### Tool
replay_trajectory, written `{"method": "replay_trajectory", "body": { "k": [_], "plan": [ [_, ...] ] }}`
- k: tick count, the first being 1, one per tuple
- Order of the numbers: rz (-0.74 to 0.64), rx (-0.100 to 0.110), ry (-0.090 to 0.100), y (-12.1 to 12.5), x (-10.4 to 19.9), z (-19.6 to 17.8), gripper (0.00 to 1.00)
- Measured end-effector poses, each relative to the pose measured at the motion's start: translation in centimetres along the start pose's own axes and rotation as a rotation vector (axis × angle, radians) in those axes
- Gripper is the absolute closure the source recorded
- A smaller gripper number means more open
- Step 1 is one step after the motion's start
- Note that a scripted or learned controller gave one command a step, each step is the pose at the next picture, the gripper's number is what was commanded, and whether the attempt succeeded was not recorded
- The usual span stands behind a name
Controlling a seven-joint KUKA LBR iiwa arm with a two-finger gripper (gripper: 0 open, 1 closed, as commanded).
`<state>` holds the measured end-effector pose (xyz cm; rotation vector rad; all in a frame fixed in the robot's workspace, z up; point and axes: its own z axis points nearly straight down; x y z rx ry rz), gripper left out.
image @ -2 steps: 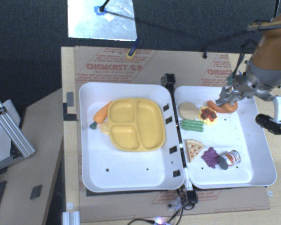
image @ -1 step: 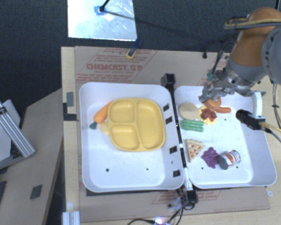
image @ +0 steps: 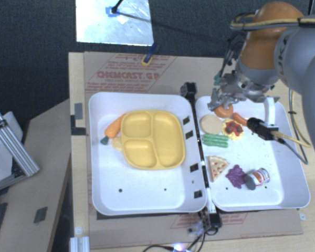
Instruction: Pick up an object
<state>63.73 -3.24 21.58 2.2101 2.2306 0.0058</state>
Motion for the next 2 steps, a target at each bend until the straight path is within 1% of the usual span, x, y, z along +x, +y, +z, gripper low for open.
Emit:
{"method": "replay_trajectory", "body": {
  "k": [1,2],
  "plan": [
    [0.006,0.002,-0.001,-1.0,-0.2,-0.8,1.0],
    [0.003,0.0,-0.001,0.6,0.7,-0.2,1.0]
  ]
}}
